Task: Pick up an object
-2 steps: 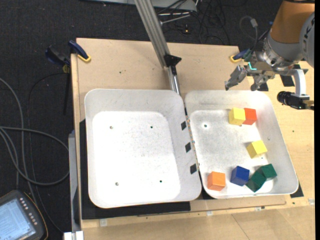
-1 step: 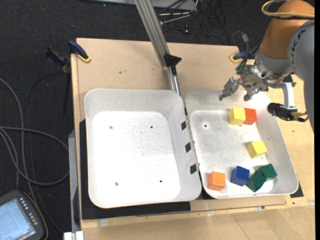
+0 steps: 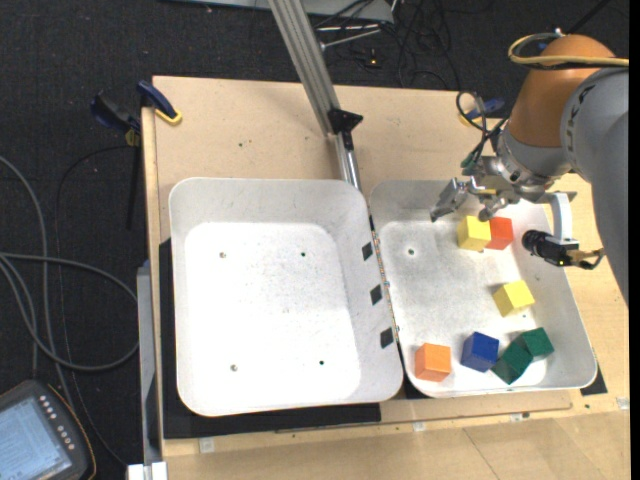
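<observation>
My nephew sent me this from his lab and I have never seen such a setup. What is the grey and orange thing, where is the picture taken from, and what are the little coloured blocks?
It is a robot arm, grey with an orange band, reaching in from the right. The one camera sits above the bench and looks down at a slant. At the arm's end is a pincer for picking things up; it hangs over the far end of the right bin, just above a yellow block and a red block that sit side by side. I cannot tell whether it grips anything. Further along that bin lie another yellow block, an orange block, a blue block and two green blocks. The left bin is beside it.
</observation>
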Controlling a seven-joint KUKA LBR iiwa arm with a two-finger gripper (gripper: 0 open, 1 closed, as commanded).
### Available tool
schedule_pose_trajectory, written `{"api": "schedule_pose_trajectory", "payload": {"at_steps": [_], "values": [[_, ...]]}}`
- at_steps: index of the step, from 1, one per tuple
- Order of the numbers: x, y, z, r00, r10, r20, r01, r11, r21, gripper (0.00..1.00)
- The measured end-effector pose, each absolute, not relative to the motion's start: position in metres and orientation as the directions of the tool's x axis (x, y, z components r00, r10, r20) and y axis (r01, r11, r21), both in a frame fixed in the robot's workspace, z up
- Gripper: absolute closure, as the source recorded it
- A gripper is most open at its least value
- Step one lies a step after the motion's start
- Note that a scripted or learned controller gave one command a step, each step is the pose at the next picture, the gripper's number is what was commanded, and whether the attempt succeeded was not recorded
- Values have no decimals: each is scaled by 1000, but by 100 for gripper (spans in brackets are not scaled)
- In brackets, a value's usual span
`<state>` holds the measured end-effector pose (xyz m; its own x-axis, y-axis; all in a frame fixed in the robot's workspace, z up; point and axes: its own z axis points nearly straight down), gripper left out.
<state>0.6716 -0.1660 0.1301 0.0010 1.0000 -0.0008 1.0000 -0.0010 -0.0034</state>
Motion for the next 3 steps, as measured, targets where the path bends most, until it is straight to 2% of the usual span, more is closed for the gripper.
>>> {"api": "schedule_pose_trajectory", "payload": {"at_steps": [1, 2, 3], "values": [[674, -166, 115, 0, 1000, -3, 1000, 0, 6, 0], [673, -166, 123, 0, 1000, -3, 1000, 0, 5, 100], [682, -171, 170, -2, 1000, -2, 1000, 2, 8, 100]]}}
